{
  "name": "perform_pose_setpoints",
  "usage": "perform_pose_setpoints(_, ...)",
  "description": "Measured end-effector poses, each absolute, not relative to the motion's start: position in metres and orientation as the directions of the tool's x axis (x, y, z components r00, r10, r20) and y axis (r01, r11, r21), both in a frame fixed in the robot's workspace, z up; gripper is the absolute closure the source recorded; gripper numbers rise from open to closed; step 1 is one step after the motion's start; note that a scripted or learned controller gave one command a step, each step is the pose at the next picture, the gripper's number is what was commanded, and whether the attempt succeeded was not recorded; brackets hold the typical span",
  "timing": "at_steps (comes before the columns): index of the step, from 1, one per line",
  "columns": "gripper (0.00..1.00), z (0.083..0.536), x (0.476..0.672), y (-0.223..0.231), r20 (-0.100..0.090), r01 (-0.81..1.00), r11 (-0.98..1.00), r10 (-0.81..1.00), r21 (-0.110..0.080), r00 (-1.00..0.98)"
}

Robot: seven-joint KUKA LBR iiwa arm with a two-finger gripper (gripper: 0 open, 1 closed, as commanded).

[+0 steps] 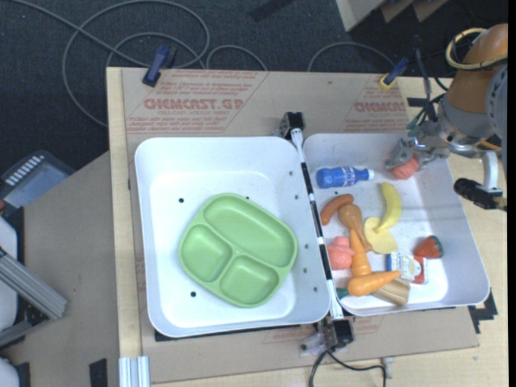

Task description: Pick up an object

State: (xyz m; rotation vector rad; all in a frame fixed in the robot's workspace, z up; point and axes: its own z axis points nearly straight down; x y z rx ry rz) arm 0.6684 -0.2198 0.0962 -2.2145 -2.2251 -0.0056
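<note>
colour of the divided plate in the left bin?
Light green; the divided plate shows clearly in the camera view, lying in the left bin.

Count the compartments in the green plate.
3 in the green plate, which lies in the left bin: a long one along the upper right, one at the left, one at the bottom.

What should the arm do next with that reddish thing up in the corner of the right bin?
Probably lift straight up a little and see whether the piece comes along. The gripper sits right at the reddish pink object near the far wall of the right bin, apart from the blue bottle and banana. Whether it truly has hold cannot be told from here.
</note>
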Motion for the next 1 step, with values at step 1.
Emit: perform_pose_setpoints(1, 1.00, 0.0870, 0.6672, -0.1156, 0.003, 1.000, 0.002, 1.000, -0.002, -0.002)
